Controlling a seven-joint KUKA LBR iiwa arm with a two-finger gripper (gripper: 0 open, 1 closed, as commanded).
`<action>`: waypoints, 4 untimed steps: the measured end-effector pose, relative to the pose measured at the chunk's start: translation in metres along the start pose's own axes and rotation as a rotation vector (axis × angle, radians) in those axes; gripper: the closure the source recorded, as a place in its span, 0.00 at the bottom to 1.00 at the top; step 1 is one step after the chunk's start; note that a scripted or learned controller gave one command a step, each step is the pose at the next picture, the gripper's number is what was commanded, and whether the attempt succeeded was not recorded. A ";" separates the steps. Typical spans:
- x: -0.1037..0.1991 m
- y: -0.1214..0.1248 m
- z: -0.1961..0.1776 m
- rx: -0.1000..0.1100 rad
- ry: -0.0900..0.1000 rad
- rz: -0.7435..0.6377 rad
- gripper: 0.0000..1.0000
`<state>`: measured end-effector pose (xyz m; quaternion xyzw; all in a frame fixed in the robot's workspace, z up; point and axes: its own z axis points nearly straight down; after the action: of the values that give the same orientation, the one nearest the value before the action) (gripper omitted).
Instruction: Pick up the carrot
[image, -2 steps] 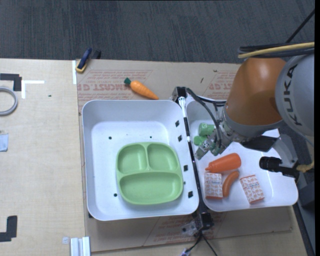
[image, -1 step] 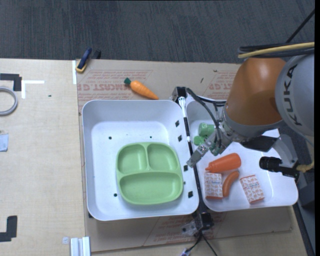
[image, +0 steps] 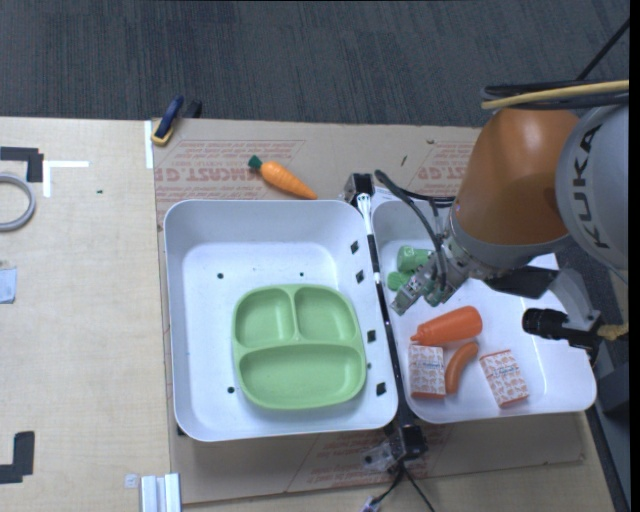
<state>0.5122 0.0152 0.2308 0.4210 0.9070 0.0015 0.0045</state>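
**Carrot Sits Outside Both Bins**

While the arm (image: 520, 185) leans in from the right over the right bin (image: 560, 395), the carrot (image: 283, 178) lies well apart from it, on the cardboard just behind the back rim of the left bin (image: 190, 300), green top pointing left. The gripper (image: 425, 285) hangs low among green pieces (image: 410, 262) at the right bin's near-left side (whether it is parted or closed I cannot tell, and nothing visibly sits in it). My guess is it must lift clear and cross the divider to reach the carrot.

Counting: 2 white bins, 1 green divided plate (image: 298, 347) with 3 compartments in the left bin, 1 carrot, 1 fat orange sausage-like piece (image: 450, 325), 1 thinner one (image: 459, 366), and 2 small cartons (image: 427, 371) (image: 503, 379).
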 end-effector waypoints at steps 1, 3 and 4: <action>0.000 0.000 0.000 0.000 0.000 0.000 0.00; 0.006 0.002 0.038 0.004 0.007 -0.526 0.00; 0.021 0.048 0.017 0.002 0.006 -0.727 0.00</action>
<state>0.5356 0.0621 0.2144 0.0712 0.9975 0.0002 0.0016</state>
